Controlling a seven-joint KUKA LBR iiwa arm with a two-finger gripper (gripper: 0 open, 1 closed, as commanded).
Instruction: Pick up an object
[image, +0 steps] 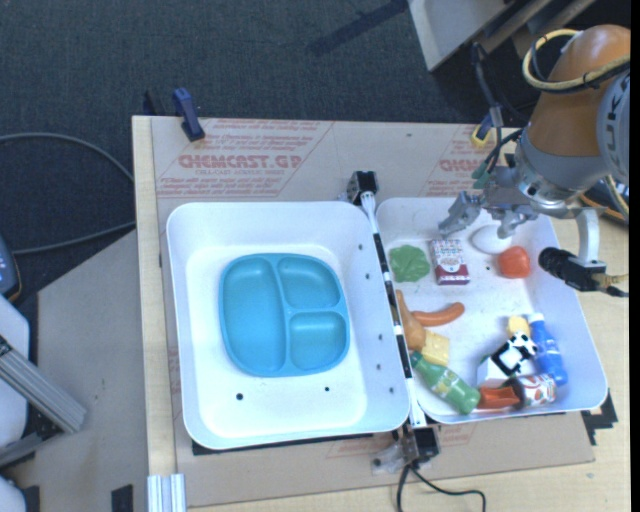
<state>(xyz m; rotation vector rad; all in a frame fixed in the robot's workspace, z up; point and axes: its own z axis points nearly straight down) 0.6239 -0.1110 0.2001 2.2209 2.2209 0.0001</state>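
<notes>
**A:** Where's the gripper (482, 212) right now?

**B:** Over the far end of the right bin (585, 340), hanging above the bin floor. Fingers are splayed wide, nothing between them. You're not holding anything.

**A:** Closest target?

**B:** The small red-and-white carton (450, 260), just beside the near finger on the left. The tomato (514, 262) sits just beside the other finger on the right. The gripper is between them, not centred on either.

**A:** Which do you'd pick?

**B:** Carton. Flat sides, should take a pinch better than a round tomato, which I'd expect to roll out. But the lettuce leaf (408, 263) is touching or nearly touching the carton's left side, so watch that finger.

**A:** How do I line up?

**B:** Shift left and toward the camera until the carton sits midway between the fingers. Turn the wrist so the fingers close across its narrow width. Keep them wide on the way down, close only once both tips are below its top edge.

**A:** Anything else in the bin to worry about?

**B:** The rest is well apart: carrot (437, 315) mid-bin, the yellow block (436, 347) and green bottle (447, 385) nearer the camera, the blue bottle (546, 350) at the right. The left bin (190, 230) holds the blue tray (284, 313), out of your way.

**A:** Main risk?

**B:** Landing a finger on top of the carton and pushing it into the wall. Centre first, then descend.
</notes>
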